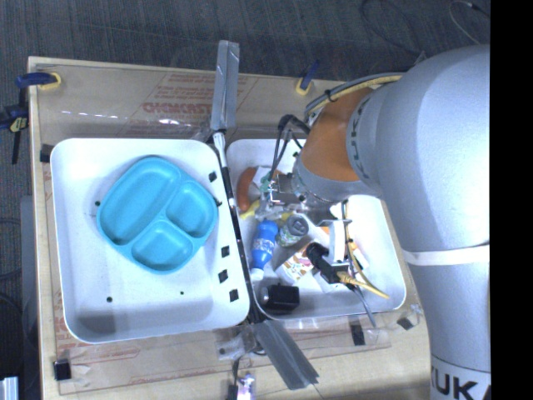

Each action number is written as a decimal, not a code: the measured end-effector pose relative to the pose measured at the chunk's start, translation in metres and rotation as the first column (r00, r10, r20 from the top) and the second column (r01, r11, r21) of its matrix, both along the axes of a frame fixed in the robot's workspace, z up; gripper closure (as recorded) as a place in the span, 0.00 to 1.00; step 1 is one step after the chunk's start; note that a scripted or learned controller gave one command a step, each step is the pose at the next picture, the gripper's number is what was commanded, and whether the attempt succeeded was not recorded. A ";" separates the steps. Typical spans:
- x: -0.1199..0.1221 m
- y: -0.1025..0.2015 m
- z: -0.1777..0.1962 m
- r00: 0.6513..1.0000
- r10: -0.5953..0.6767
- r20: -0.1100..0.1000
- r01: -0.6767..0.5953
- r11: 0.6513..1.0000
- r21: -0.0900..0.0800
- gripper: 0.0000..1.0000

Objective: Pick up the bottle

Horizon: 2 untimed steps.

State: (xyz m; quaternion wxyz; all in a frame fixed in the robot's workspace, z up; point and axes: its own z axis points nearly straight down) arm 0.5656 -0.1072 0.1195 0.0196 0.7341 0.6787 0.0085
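Overhead view of the work area. The grey arm (433, 165), with its orange band, enters from the right and covers much of the right side of the scene. Beneath it lies the tabletop (125, 98), which carries two shallow white bins touching along a shared middle edge. The left bin (141, 302) holds a blue divided plate (158, 212), which lies flat and tilted toward the bin's far left corner. The right bin (388, 242) holds a crowded heap of small things under the arm's wrist. The hand (283, 207) is lowered over the middle of this heap; whether it is released or clenched cannot be told, since the wrist and clutter mask it. The bottle (263, 248), blue with a pale cap end, lies in the right bin close to its left wall, just beside the hand and nearer the front. A black block (281, 297) rests near the front rim, below the bottle. An orange-brown thing (246, 187) lies near the far left corner.
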 end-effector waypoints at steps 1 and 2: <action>-0.025 -0.010 0.181 0.978 0.204 -0.039 -0.204 0.979 0.018 1.00; -0.089 0.021 0.118 0.996 0.074 -0.043 -0.074 0.997 0.018 1.00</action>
